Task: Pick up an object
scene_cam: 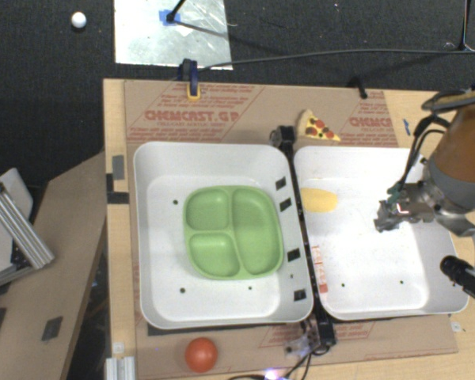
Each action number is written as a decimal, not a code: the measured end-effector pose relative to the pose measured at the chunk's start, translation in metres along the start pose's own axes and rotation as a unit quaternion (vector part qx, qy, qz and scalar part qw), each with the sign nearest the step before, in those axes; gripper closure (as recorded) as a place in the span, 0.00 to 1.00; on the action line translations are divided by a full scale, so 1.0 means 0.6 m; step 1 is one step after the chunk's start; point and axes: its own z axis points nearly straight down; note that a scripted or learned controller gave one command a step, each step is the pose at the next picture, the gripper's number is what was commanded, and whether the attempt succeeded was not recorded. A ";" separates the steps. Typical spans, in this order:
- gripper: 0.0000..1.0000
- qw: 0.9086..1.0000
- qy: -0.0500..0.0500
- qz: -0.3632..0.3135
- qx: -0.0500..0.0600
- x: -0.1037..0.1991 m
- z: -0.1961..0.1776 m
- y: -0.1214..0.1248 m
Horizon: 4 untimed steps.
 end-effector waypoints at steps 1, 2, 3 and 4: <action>1.00 1.000 0.002 -0.003 0.002 0.088 0.004 0.011; 1.00 1.000 0.002 -0.003 0.002 0.183 0.007 0.029; 1.00 1.000 0.002 -0.003 0.001 0.259 -0.006 0.069; 1.00 1.000 0.002 -0.003 0.001 0.350 0.005 0.117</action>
